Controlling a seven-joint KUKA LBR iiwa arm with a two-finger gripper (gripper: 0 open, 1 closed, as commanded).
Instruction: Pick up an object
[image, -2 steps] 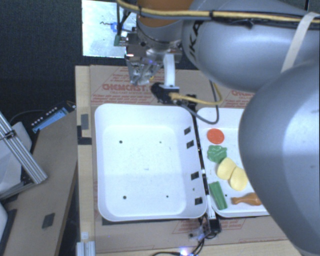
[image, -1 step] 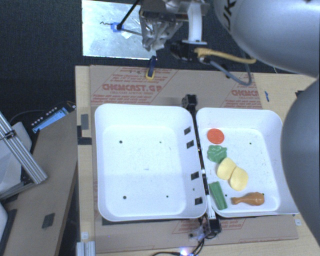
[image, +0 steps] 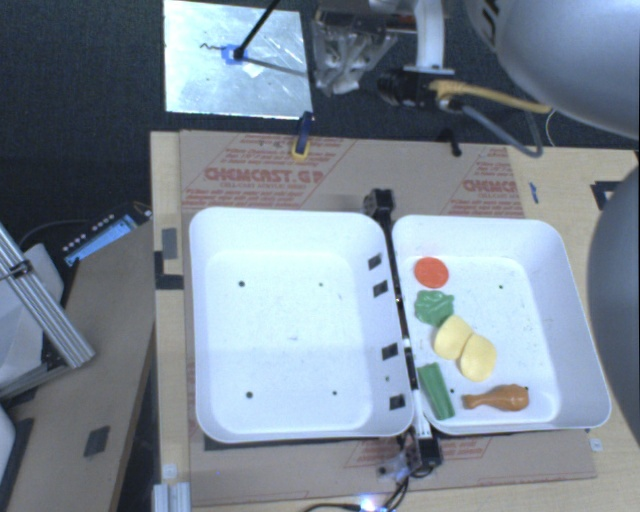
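The right bin holds several toy food items along its left side. From back to front they are an orange-red disc, a green leafy piece, two yellow pieces touching each other, a green stick and a brown drumstick. My gripper hangs high at the top of the view, beyond the far edge of both bins and well away from every item. Nothing is seen in it.
The left bin sits beside the right one, joined along a black hinge strip. Both rest on a cardboard sheet. A shiny metal plate lies at the back left. The grey arm and its cable cross the top right.
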